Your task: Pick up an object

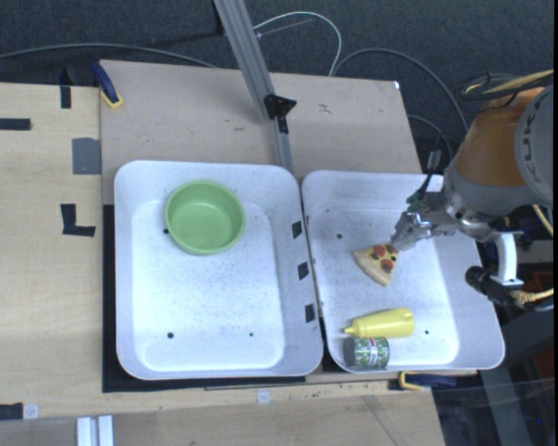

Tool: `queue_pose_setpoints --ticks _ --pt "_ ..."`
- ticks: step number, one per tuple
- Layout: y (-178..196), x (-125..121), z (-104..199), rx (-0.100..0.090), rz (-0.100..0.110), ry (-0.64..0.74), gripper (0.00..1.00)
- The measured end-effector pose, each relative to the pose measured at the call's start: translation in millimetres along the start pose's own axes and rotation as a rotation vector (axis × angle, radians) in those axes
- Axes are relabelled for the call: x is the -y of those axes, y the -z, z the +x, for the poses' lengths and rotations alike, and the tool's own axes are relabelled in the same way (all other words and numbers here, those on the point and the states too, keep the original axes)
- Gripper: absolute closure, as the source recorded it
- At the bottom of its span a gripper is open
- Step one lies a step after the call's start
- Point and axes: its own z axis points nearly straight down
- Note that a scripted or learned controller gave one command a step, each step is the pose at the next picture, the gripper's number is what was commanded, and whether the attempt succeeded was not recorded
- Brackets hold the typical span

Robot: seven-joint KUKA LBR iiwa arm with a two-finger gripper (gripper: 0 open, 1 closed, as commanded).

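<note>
One fixed camera looks down at a slant on both white bins (130, 249) from above.

grey arm (502, 170) reaches leftward, end effector (397, 243) angled down.

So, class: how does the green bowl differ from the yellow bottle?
The green bowl is round and open-topped, standing upright; the yellow bottle is long and narrow, lying on its side. The bowl sits in the left bin, the bottle in the right bin. Both rest on a bin floor.

light: even, soft | shadows: faint | glare: none | focus: slightly blurry overall
</note>
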Motion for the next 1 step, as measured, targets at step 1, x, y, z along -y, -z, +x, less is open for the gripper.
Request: queue_pose_setpoints --ticks 1 --pt "46.3 5.5 -4.9 0.000 -0.001 0.000 1.00"
